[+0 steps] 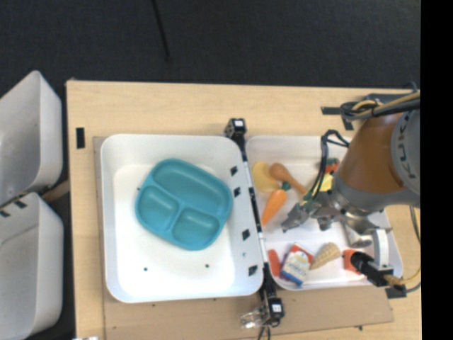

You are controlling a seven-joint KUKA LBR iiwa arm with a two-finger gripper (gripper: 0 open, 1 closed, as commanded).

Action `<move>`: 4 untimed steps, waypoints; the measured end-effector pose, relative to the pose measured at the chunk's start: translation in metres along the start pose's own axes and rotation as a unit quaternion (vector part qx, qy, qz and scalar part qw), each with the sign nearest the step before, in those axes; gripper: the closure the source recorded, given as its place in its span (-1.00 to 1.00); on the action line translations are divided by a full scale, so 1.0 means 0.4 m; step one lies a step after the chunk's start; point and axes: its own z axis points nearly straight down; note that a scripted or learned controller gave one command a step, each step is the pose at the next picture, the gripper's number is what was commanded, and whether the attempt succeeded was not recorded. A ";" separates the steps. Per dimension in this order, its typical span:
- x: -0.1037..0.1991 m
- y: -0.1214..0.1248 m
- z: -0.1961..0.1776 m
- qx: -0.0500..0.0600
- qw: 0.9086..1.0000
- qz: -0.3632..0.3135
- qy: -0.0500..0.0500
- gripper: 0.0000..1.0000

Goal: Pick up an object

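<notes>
My gripper (pixel 307 218) hangs low over the middle of the right bin (pixel 311 146), its two grey fingers spread open with nothing between them. An orange carrot (pixel 274 204) lies just left of the fingertips, apart from them. Beyond it, at the bin's far left, sit a yellow piece (pixel 262 177) and a brown drumstick-shaped toy (pixel 284 174). Near the front edge lie a small white, blue and red carton (pixel 296 265), a tan cone (pixel 326 254) and a red piece (pixel 354 261). The arm hides part of the bin's right side.
The left bin (pixel 120 261) holds a blue three-compartment plate (pixel 184 202). A divider with black clips (pixel 248 211) separates the bins. Cables (pixel 327 163) trail by the wrist. White blocks (pixel 25 154) stand off the bench's left edge.
</notes>
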 end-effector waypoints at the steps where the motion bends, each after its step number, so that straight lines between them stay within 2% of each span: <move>1: -0.002 -0.001 0.117 0.000 1.000 0.000 0.000 -1.00; 2: -0.005 0.002 0.085 -0.003 1.000 0.005 0.000 1.00; 4: -0.041 -0.013 -0.155 -0.005 1.000 0.005 -0.001 1.00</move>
